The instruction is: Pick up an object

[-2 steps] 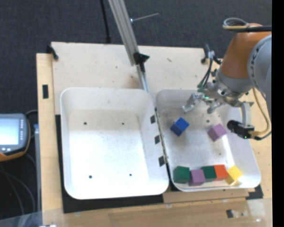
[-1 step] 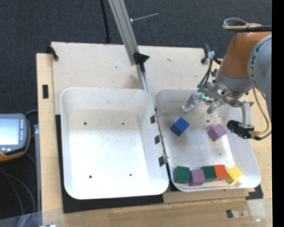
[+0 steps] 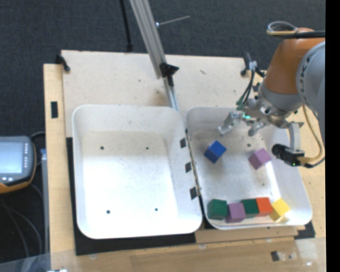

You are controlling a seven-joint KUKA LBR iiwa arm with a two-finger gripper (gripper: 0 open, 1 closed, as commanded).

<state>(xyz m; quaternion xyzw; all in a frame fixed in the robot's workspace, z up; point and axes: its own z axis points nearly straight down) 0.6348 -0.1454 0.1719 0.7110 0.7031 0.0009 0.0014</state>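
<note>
In the right bin point(image 3: 233, 181) a blue cube point(image 3: 215, 151) lies tilted near the middle and a purple cube point(image 3: 260, 158) rests to its right. Along the bin's near wall stands a row of blocks: green point(image 3: 217, 208), purple point(image 3: 236, 211), green point(image 3: 250, 207), orange point(image 3: 264, 205) and yellow point(image 3: 280, 208). My gripper point(image 3: 240, 126) hangs over the far part of this bin, behind both cubes. It is open and nothing is between its fingers point(image 3: 226, 124).
The left bin point(image 3: 79, 152) sits beside the right one, their walls meeting in the middle. A slanted aluminium pole point(image 3: 150, 35) comes down to the bench behind the bins. A grey device point(image 3: 8, 162) sits off the bench at the left.
</note>
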